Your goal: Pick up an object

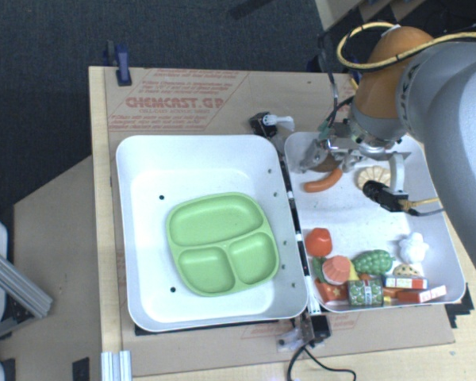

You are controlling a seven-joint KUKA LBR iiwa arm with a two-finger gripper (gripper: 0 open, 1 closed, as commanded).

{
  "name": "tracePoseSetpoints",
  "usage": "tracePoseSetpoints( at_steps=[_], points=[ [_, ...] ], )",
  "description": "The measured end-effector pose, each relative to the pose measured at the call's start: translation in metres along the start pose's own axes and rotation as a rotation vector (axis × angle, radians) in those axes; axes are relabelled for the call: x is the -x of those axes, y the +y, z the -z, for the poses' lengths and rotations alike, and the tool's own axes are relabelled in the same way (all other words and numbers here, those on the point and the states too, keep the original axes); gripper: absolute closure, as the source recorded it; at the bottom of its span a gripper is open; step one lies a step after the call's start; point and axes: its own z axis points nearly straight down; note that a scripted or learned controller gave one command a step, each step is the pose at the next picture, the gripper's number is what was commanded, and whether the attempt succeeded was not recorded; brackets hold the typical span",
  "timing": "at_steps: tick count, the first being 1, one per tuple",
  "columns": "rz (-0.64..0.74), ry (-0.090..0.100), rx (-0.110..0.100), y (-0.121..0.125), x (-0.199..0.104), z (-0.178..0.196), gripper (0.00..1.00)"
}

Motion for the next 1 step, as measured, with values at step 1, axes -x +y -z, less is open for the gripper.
tracePoseSetpoints(
  at_steps=[1],
  points=[
    [0.001, 0.001, -0.001, 0.0001, -0.0040, 0.0000, 0.00]
  ],
)
